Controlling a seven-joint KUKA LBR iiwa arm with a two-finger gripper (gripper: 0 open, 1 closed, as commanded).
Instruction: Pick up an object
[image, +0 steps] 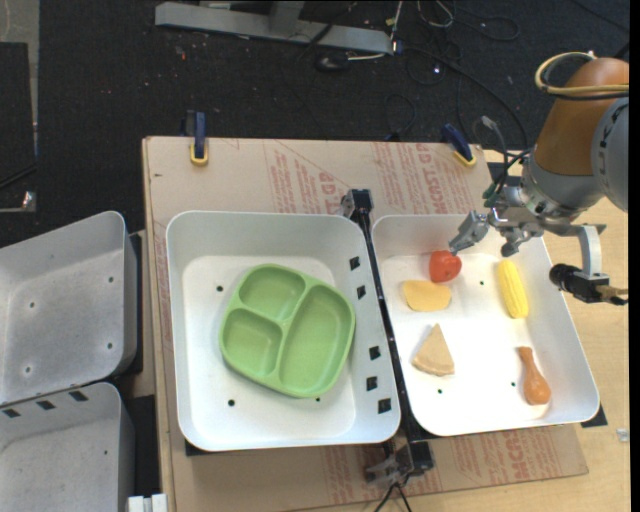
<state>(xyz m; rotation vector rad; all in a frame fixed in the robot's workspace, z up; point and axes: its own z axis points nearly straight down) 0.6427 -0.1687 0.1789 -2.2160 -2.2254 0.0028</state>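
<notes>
Gripper (493, 232) above red toy (445, 266), arm cut off (rt edge)

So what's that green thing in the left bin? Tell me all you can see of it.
It is a light green tray with three hollows: two small ones toward the far side and one long one along its right. It looks like smooth plastic, roughly oval with rounded corners. It lies flat, right way up, turned at a slant in the middle of the left bin, resting on the white floor. Nothing sits in it, and it touches no wall.
</notes>
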